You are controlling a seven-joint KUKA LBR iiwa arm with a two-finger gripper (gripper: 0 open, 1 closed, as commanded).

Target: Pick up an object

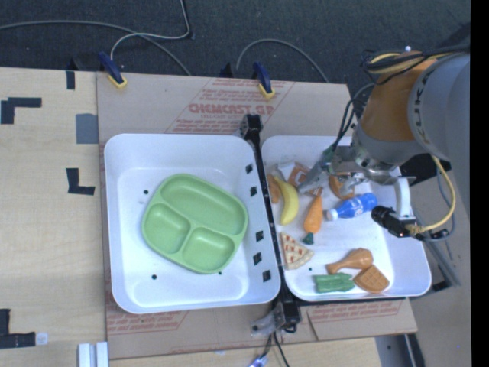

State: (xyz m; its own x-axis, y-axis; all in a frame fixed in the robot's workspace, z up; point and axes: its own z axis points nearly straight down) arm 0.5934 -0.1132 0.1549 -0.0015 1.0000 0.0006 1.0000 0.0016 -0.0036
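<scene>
While the pincer (pixel 315 176) hangs with unclear finger spread, a curved yellow banana (pixel 288 199) lies just beside it.

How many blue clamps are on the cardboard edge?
2. One blue clamp grips the cardboard's far edge near its left corner; another blue clamp near the middle.

Robotics lab: clamped cardboard (pixel 229 105) bench, white bins (pixel 126 205), loose cables (pixel 153 37).
</scene>
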